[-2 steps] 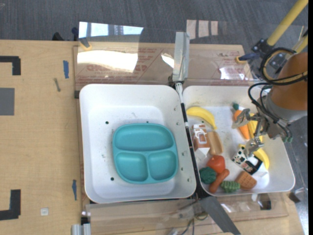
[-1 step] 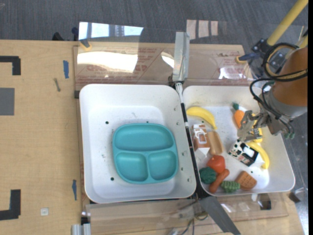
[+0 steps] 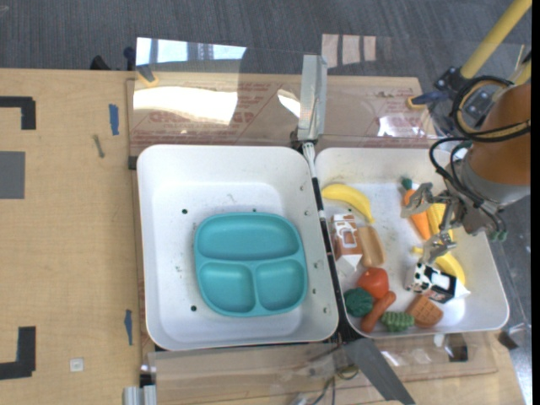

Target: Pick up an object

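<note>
Both bins (image 3: 160, 226) are white. Left bin: a teal divided plate (image 3: 250, 262). Right bin: a yellow banana (image 3: 348, 199), a red tomato (image 3: 375, 281), a black-and-white patterned item (image 3: 434, 282), an orange waffle-textured piece (image 3: 426, 310). The worktop (image 3: 59, 226) is tan. The arm's band (image 3: 506, 137) is orange.

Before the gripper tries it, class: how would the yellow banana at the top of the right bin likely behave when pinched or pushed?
The banana looks like a smooth toy, so probably stiff, light and rather slippery. Its curved, tapering shape may let it pivot or squirt out of a pinch. Lying flat on the right bin floor, a push would likely slide or spin it rather than roll it.
</note>
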Tool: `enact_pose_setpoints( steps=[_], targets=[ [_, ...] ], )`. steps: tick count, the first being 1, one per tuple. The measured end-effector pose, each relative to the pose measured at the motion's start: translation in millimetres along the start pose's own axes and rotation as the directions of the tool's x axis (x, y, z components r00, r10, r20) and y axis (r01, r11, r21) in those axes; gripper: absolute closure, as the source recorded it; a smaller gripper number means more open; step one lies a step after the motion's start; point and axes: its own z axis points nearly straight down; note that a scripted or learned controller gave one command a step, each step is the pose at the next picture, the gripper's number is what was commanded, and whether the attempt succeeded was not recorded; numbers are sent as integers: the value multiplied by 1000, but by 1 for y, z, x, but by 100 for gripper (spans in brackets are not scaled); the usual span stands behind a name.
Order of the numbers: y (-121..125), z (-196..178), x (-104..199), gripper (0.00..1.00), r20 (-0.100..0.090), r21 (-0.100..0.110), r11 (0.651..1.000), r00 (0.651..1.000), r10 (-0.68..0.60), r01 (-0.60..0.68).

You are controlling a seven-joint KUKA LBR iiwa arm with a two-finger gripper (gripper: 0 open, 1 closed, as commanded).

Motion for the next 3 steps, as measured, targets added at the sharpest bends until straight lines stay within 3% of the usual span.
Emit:
enact_pose_setpoints(
  steps=[1,2,3],
  targets=[
    [-3,34,-8,0,-22,-19,996,996,81,-82],
    [-3,20,-13,100,-8,-15,997,997,80,-80],
    [66,-128,-40,100,-22,-18,963,963,268,-268]
  ],
)
